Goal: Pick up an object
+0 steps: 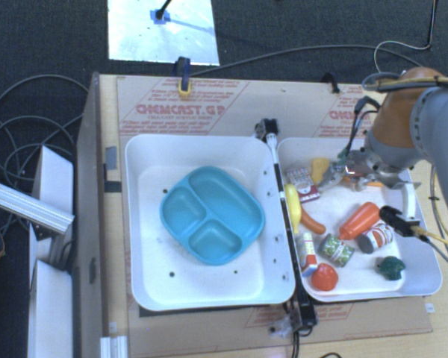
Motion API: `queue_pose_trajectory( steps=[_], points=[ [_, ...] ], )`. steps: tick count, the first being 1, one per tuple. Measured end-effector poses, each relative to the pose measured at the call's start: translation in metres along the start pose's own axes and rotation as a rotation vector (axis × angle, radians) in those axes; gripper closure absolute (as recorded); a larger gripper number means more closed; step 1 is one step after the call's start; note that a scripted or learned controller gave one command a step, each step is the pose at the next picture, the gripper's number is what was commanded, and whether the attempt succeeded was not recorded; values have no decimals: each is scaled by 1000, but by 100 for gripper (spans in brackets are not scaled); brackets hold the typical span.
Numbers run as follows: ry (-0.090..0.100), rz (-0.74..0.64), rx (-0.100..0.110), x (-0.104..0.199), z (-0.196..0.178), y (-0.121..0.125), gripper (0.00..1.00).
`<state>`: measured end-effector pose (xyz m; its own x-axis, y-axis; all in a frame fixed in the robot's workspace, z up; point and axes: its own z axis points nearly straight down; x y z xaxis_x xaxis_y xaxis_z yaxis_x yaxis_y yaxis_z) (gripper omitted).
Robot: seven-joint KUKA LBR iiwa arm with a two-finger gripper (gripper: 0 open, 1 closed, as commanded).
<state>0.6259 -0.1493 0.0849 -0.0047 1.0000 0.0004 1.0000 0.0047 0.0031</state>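
I am reaching in from the right of the frame, and my tool (pixel 342 168) is hanging low over the upper part of the right bin (pixel 425 274), close beside a yellow piece (pixel 320 169) and a small red-and-white packet (pixel 302 179). Whether it is released or clenched I cannot tell; the wrist is covering too much.

The things I could be picking are all lying in that right bin: an orange carrot (pixel 359 219) in the middle, a red tomato (pixel 324 277) near the lower edge, a dark green broccoli (pixel 391 268) at lower right, a green can (pixel 336 249) and a yellow banana (pixel 292 202) against the divider. The left bin (pixel 145 222) is carrying a blue divided plate (pixel 211 213).

The danger I am judging from here is the crowding. The pieces near my tool are lying almost touching, so closing could be catching two at once, or pinching an edge and letting it slip. The bin's upper wall is also near, and a descent too far up the frame could be striking it. The rounded toys look likely to be rolling away under a glancing touch.
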Motion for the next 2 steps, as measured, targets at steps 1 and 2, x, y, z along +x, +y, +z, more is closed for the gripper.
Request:
queue_pose_trajectory(
  steps=[1,2],
  points=[
    [-1,12,37,20,5,35,0],
    [-3,3,2,-43,0,-24,0]
  ],
)
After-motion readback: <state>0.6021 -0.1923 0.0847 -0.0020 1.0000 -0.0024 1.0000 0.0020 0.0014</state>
